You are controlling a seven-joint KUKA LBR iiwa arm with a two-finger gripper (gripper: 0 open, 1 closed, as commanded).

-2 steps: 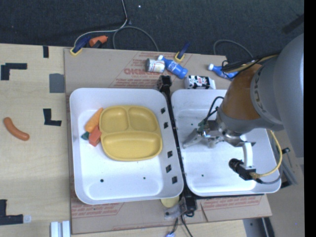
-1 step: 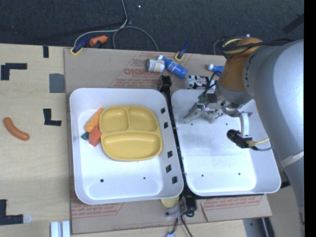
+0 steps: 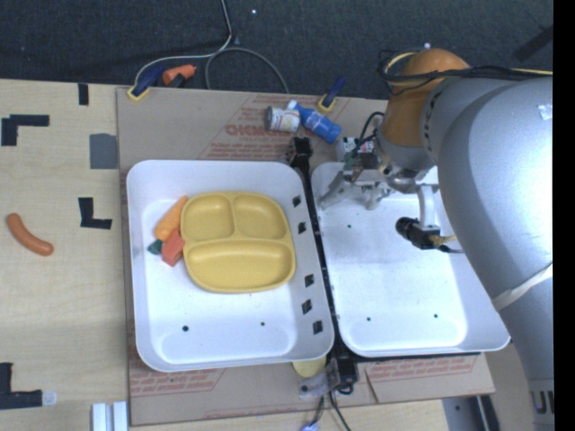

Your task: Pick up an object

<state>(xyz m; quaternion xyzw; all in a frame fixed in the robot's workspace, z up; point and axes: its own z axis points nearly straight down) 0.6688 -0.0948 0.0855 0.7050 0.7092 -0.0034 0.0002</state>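
My gripper (image 3: 357, 185) hangs low over the far left corner of the right bin (image 3: 404, 317), below the orange band (image 3: 422, 72) of the arm. No object shows at it. In the left bin (image 3: 216, 344) lies a yellow divided plate (image 3: 238, 241). Against the plate's left edge rest an orange carrot-shaped piece (image 3: 168, 219) and a small red and green piece (image 3: 170, 251).
The grey arm (image 3: 503, 178) covers the right bin's right side. Behind the bins lie a white and blue bottle (image 3: 304, 119), an orange clamp (image 3: 178, 74) and a blue clamp (image 3: 332, 92). A toy sausage (image 3: 29, 234) lies on the bench at far left.
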